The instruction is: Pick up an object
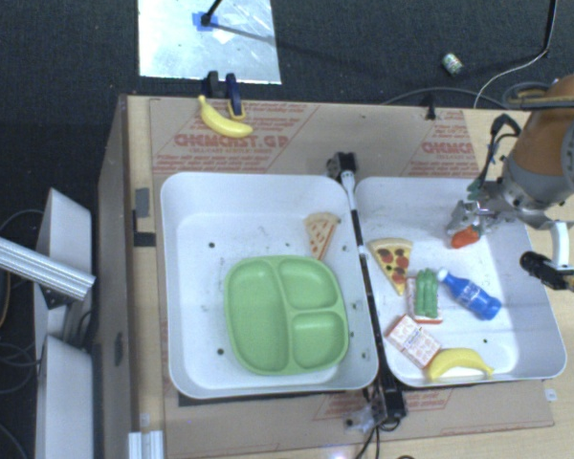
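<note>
Faintly, cardboard [268, 137] lettering, red, unreadable

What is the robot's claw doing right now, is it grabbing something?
Gripper: down in the right bin, right at a small orange object. Whether it is open, shut or holding it cannot be told.

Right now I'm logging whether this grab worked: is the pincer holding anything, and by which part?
It looks so: the pincer sits over a small orange-red object, gripping its upper end while the rest pokes out below. The contact itself is too small to confirm.
</note>
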Motion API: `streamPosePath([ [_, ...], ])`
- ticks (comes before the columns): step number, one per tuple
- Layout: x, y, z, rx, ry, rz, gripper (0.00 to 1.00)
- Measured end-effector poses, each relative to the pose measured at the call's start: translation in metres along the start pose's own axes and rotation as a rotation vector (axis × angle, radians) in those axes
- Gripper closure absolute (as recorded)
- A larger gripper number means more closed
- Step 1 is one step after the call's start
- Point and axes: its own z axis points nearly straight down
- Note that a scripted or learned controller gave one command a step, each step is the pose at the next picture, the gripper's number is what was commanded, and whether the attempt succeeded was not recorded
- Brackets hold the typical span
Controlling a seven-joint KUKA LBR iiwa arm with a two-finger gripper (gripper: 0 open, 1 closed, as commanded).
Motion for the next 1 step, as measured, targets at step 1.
streamPosePath([
  [1,0.0976,0.0083,-0.0549,-0.001,0.003,0.0,1.0],
])
